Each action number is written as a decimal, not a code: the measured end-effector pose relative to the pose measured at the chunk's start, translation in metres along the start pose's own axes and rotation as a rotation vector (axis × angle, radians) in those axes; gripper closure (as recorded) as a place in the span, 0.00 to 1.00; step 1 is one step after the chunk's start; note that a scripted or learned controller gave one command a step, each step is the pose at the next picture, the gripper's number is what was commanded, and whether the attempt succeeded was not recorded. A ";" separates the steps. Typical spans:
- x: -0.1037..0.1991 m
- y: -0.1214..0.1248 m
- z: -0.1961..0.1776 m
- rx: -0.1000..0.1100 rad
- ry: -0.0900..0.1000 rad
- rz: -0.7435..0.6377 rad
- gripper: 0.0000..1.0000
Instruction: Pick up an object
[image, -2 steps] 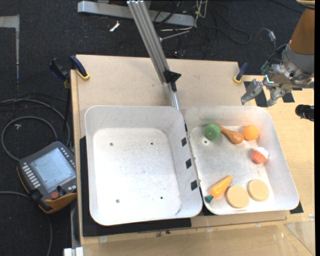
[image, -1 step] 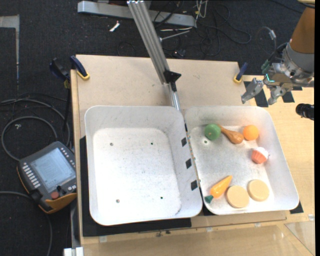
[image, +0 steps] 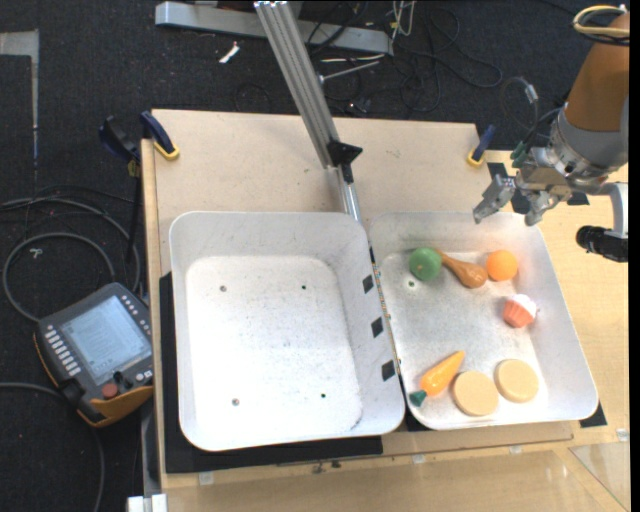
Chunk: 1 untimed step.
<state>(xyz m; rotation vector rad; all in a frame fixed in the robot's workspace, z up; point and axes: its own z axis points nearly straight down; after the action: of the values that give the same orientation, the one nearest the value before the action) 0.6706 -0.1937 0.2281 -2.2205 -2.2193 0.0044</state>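
My gripper (image: 512, 207) hangs above the far edge of the right bin (image: 560, 300), its two fingers spread apart with nothing between them. Below it in the right bin lie a green apple (image: 425, 263), a brown pear-shaped piece (image: 465, 270) and an orange ball (image: 501, 265). Further toward the front are a pink-and-white piece (image: 519, 311), an orange carrot (image: 441, 373) and two tan round discs (image: 476, 393) (image: 517, 380). The gripper is clear of all of them.
The left bin (image: 200, 250) sits beside the right one, with a row of black clips (image: 378, 325) along their shared edge. A slanted metal pole (image: 305, 85) crosses the back of the bench. A teach pendant (image: 95, 345) lies off the bench at left.
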 end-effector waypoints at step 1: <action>0.006 -0.008 0.049 0.001 0.001 0.000 0.00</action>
<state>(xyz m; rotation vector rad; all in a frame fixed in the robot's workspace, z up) 0.6628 -0.1878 0.1796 -2.2194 -2.2186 0.0043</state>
